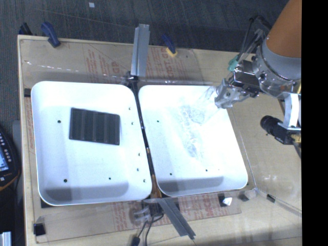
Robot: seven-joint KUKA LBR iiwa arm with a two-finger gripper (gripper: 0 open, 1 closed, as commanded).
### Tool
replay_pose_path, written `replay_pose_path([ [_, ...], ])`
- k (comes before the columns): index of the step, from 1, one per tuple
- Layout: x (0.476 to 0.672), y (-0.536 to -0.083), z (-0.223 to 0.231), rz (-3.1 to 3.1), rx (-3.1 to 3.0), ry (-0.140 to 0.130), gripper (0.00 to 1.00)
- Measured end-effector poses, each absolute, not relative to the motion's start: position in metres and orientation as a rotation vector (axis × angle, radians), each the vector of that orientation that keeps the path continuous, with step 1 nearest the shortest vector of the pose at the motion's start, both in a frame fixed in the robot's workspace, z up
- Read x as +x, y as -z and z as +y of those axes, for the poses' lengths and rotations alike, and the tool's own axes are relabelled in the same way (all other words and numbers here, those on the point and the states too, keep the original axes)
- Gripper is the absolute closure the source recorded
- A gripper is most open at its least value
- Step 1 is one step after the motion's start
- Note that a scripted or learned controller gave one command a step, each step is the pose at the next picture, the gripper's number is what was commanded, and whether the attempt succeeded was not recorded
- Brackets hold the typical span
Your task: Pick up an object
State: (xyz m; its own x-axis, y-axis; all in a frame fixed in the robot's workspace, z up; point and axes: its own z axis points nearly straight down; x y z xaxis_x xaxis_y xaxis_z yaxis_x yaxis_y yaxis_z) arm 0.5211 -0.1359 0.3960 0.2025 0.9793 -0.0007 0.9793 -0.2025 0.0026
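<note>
A crumpled clear plastic bag [193,122] stretches across the right bin [169,183], from its middle up to the far right corner. My gripper [223,99] hangs over that corner, just above the rim. It is shut on the bag's upper end, which rises to meet the fingertips, while the bag's lower part trails over the bin floor. A dark ribbed rectangular slab [95,126] lies flat in the left bin [48,188], far from the gripper.
A metal divider bar [139,50] runs back from between the bins. Blue clamps [169,44] hold the far edge of the bench. A bare bench strip [271,173] lies to the right of the right bin.
</note>
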Motion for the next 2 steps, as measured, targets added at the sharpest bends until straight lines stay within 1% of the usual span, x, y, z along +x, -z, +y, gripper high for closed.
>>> replay_pose_path([
  [1, 0.517, -0.375, -0.093, 1.533, 2.744, 0.003, 1.00],
  [2, 0.499, -0.344, -0.189, 1.795, 2.582, 0.004, 1.00],
])
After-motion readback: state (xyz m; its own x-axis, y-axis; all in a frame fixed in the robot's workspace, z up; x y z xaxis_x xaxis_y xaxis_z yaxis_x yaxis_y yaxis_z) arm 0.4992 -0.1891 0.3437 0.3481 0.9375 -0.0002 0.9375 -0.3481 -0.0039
